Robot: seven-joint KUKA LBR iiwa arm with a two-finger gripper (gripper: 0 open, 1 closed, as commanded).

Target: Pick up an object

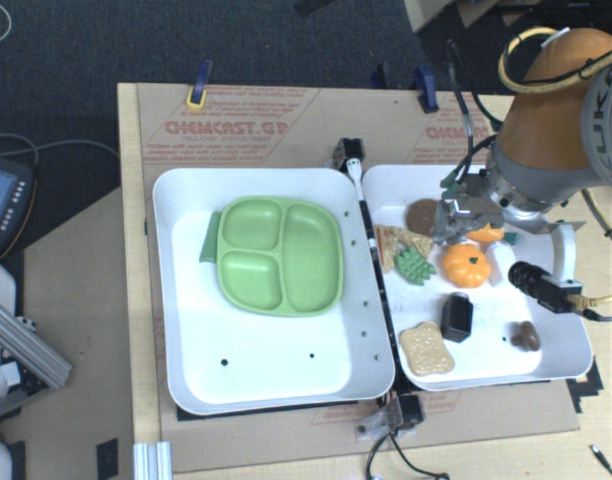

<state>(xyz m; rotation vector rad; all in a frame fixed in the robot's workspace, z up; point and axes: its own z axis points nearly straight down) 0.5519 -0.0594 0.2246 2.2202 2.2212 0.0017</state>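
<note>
Hovering my gripper (464, 218) low over the right bin (566, 363), just above the orange pumpkin (466, 266) and beside the brown disc (422, 215). Grip state: cannot tell. Step: approach, nothing visibly held. Next, I judge, a straight descent onto the pumpkin, avoiding the green piece (414, 265) beside it.

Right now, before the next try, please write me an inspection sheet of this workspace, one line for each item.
Surface: bench under printed cardboard, two white bins side by side.
Job's things: right bin holds an orange pumpkin, green toy, black block, cracker, brown disc, small brown piece.
Clutter: green divided plate in left bin.
Gripper: gripper low over right bin, beside the brown disc.
Cables: black cables along the arm; wire at bench front.
Surroundings: dark carpet, clamps at the back edge.
</note>
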